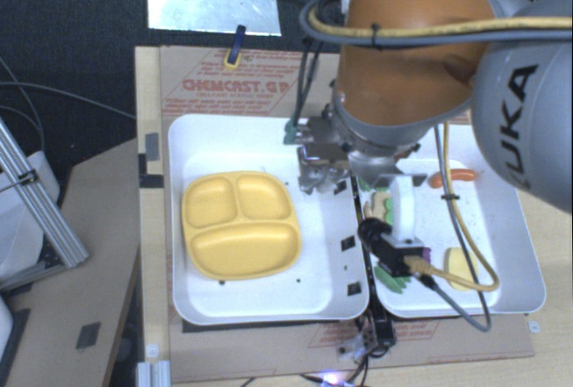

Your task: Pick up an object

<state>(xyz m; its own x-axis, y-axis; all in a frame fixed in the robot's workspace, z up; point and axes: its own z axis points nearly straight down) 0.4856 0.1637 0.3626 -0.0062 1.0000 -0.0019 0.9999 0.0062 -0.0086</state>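
Over the right bin (524, 273), the end effector (315, 172), its state impossible to tell, should descend squarely onto 1 loose item such as the orange piece (455, 176) nearby.

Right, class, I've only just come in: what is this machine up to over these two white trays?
A grey KUKA arm with an orange band reaches in from the right, its gripper low over the inner edge of the left bin. That bin holds a yellow divided plate, lying flat and untouched. The right bin holds small items, among them an orange piece and a yellow piece, partly hidden by the arm. Nothing is visibly grasped yet.
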